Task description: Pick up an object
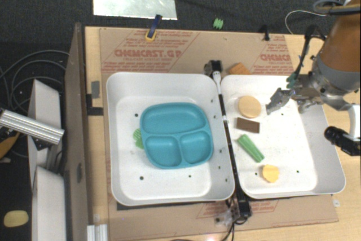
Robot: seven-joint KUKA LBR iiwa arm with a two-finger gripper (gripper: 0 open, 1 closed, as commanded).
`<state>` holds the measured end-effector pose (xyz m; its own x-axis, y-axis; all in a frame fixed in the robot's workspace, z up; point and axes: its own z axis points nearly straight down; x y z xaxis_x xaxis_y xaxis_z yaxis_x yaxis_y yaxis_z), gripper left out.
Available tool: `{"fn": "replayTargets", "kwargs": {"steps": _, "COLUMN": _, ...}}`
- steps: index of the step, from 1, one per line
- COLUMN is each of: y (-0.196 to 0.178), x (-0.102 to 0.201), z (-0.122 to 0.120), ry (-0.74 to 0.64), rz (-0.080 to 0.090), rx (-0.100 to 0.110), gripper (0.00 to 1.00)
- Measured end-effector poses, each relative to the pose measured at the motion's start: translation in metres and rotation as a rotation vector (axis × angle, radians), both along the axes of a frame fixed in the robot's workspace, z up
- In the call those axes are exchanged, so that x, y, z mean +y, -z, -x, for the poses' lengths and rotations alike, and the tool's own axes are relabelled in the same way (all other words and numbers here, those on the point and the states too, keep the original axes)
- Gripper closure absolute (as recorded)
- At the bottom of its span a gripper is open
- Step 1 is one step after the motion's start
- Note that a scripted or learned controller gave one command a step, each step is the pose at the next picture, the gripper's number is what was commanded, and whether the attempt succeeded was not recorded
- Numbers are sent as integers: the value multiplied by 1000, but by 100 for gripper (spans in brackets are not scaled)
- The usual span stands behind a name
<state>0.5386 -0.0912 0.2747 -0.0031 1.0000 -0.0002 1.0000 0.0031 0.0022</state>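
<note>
Gripper (277,101) hangs over the right bin (324,175), in its far half, coming in from the right on the grey arm (338,59) with the orange band. Cannot tell from this angle whether the claw is open or closed; nothing visible between its tips. Nearest candidate object: tan round disc (249,106), lying flat on the bin floor just left of the gripper, apart from it. Brown rectangular block (247,125) sits just near-side of the disc, nearly touching it, and lies left and nearer than the gripper. Green stick (250,148) lies diagonally nearer still, close by the brown block. Yellow piece (270,173) rests near the bin's front edge, well apart from the gripper. Count in right bin: one disc, one brown block, one green stick, one yellow piece, four loose items in all. Left bin (124,93) holds one blue divided tray (176,134) with three compartments, upright, roughly central; one small green item (137,136) peeks out at the tray's left edge, mostly hidden under it, so its shape is unclear. One orange piece (239,69) lies outside the bins on the cardboard sheet (186,48), just beyond the far left corner of the right bin. Bins counted: two, side by side, touching along the middle.
</note>
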Motion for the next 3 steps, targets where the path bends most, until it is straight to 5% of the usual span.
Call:
{"fn": "replayTargets", "kwargs": {"steps": 1, "y": 112, "x": 9, "z": 6, "ry": 2, "rz": -2, "rx": 12, "gripper": 0}}
{"fn": "replayTargets", "kwargs": {"steps": 2, "y": 187, "x": -8, "z": 26, "ry": 5, "rz": -2, "rx": 9, "gripper": 0}}
{"fn": "replayTargets", "kwargs": {"steps": 3, "y": 172, "x": -7, "z": 22, "ry": 2, "rz": 0, "rx": -2, "gripper": 100}}
